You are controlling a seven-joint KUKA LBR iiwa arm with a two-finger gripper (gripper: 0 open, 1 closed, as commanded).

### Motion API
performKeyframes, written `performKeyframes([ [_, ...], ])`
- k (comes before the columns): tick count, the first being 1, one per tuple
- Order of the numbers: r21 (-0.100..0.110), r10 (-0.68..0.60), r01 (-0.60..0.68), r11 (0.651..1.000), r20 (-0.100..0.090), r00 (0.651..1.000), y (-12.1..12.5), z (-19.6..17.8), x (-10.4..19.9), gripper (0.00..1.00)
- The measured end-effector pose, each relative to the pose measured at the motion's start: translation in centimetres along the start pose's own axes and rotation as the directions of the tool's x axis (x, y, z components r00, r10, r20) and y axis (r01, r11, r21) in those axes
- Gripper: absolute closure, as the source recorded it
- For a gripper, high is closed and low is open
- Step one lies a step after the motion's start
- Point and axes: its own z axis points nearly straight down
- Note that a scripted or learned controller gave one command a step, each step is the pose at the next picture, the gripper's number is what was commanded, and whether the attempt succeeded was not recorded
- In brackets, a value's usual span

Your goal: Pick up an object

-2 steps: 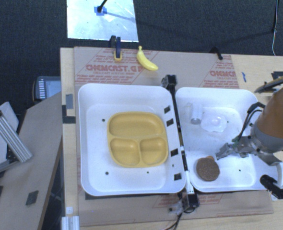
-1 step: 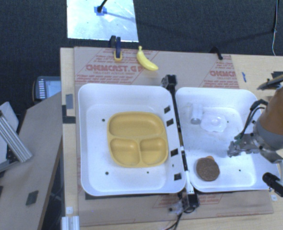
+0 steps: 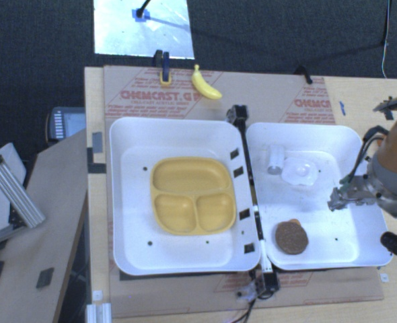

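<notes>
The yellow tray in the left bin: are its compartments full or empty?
Empty. The yellow tray shows bare yellow floor in all three compartments, lying flat in the left bin.

Brown round patty (image 3: 291, 237) (flat) in right bin (image 3: 346, 251)

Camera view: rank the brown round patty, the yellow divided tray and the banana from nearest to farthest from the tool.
1. Brown round patty: right bin, lower left of the tool.
2. Yellow divided tray: centre of the left bin, across the divider.
3. Banana: on the cardboard beyond the bins, at the far upper left.
</notes>
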Motion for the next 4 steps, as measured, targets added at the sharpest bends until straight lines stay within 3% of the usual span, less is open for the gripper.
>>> performKeyframes([
  [2, -0.001, -0.001, 0.001, 1.000, 0.000, 1.000, 0.4, -10.8, 0.4, 1.00],
  [4, 0.002, -0.007, 0.007, 1.000, -0.004, 1.000, 4.9, -11.6, 10.8, 1.00],
])
